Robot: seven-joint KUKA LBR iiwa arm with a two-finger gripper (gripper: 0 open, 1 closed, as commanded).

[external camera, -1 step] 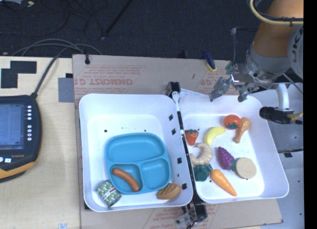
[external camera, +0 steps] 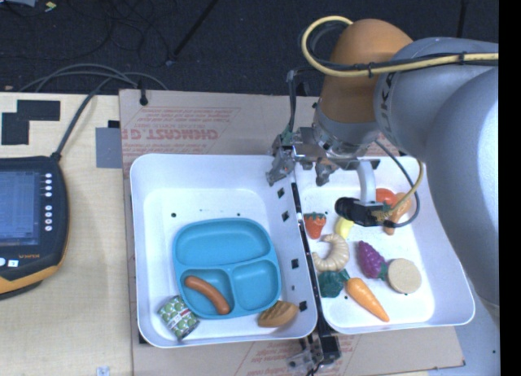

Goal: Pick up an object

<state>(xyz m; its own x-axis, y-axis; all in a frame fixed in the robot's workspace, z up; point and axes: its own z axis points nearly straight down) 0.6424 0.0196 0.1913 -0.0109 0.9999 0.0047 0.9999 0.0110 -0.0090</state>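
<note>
Your pincer [external camera: 302, 168] hovers over the bins' dividing wall [external camera: 295, 228], above the strawberry [external camera: 315, 223], fingers spread wide, holding nothing

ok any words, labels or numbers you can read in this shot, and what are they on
Red print on the cardboard sheet behind the bins: upside down and blurred, too unclear to quote.
Red print on the cardboard at the front edge: too blurred to read.
Green patterned packet in the left bin: any label is too small to read.
Handheld controller on the left: screen and buttons too small to read.
</note>
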